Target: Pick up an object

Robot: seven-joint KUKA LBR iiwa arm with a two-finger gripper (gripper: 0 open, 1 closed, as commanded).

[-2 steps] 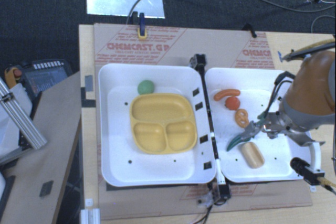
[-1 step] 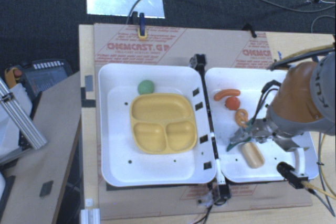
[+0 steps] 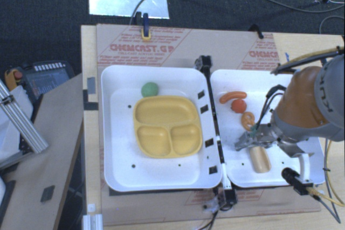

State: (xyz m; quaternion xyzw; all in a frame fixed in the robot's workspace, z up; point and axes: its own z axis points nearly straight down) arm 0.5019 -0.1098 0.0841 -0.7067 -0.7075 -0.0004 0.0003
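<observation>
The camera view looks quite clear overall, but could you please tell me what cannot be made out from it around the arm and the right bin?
- Gripper: small and blurred in the camera view; its state cannot be told, nor whether it touches the bread roll.
- Right bin: its right part is covered by the arm.
- Orange curved item: too small to identify.
- Arm: cut off by the right edge.
</observation>
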